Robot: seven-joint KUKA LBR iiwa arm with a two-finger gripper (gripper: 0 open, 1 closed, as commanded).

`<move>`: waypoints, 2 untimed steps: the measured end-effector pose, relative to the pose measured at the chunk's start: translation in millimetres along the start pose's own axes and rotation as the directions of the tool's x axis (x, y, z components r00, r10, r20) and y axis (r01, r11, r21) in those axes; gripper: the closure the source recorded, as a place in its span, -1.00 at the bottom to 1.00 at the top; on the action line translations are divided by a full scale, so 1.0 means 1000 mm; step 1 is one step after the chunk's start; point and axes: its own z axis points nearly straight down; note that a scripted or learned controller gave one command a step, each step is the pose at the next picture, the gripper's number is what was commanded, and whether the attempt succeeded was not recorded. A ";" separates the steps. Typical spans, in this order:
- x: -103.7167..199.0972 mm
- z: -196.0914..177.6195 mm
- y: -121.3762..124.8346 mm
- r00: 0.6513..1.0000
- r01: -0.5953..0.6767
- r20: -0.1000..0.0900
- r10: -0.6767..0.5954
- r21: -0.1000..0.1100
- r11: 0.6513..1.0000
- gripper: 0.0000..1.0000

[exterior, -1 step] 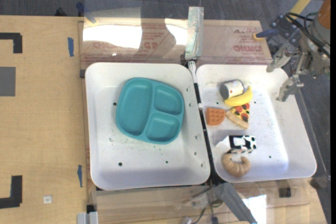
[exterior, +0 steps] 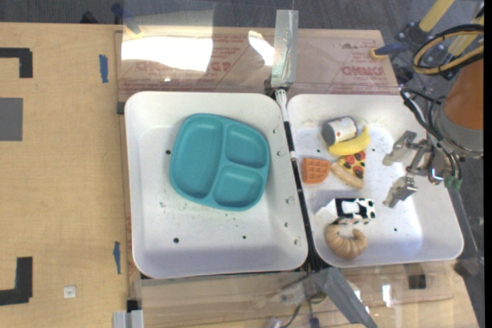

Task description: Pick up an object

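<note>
Toy food lies clustered toward the left of the right bin [exterior: 430,242]: a banana [exterior: 350,145], pizza slice [exterior: 350,167], waffle [exterior: 314,170], a black-and-white cow figure [exterior: 355,208] and a croissant [exterior: 347,240]. The gripper [exterior: 403,167] hangs over that bin's bare right side, fingers spread wide with nothing between them, apparently poised for a descent. The left bin [exterior: 154,234] bears a teal divided plate [exterior: 220,160], likely left as a drop-off spot.

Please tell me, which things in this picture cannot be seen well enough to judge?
- Black-and-white toy, camera view: too small to identify.
- Small grey can-like item, camera view: the banana covers its lower edge, and any label is too small to read.
- Arm's upper part, camera view: cut off by the right edge.
- Right bin, far right rim: hidden by the arm.
</note>
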 end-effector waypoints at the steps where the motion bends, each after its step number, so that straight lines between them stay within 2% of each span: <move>1: 0.020 0.041 0.026 0.932 -0.362 0.028 0.362 -0.011 0.932 -1.00; 2: 0.049 0.046 0.042 0.717 -0.694 0.053 0.695 -0.040 0.719 -1.00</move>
